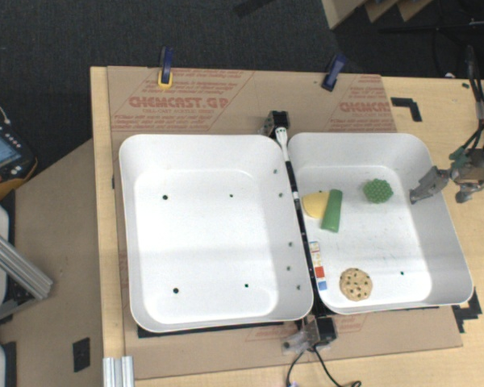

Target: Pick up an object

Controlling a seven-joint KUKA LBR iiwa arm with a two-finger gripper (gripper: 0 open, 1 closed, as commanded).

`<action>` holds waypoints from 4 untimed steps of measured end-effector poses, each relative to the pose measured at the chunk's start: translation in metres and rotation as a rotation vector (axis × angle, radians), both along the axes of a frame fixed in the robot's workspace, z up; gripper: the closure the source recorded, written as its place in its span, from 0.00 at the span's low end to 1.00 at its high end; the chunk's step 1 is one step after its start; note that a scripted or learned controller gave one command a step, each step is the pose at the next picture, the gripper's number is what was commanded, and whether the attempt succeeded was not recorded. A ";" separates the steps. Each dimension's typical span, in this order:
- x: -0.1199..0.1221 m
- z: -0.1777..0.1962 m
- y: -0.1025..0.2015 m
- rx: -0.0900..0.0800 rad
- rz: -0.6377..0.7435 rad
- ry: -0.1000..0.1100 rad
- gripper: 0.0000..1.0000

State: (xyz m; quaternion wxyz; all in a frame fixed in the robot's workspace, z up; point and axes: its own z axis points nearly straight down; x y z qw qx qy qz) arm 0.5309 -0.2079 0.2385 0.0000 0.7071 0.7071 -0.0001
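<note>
The gripper (429,185) hangs at the right edge of the right bin (436,240), near its far right corner, holding nothing; whether its jaws are open or closed I cannot tell. For a good pick, I think it should come straight down over one object that stands apart. The green bumpy ball (377,190), nearest to it, seems the easiest. The green block (331,210) touches the yellow piece (314,205) near the bin's left edge, and the cookie (356,284) lies near the front edge. The left bin (145,240) holds no objects.
</note>
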 end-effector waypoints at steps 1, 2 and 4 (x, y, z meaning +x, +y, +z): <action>0.002 0.148 0.144 0.001 0.014 -0.016 0.00; 0.001 0.150 0.137 -0.001 0.002 -0.004 1.00; -0.019 0.175 0.249 0.001 0.003 0.002 1.00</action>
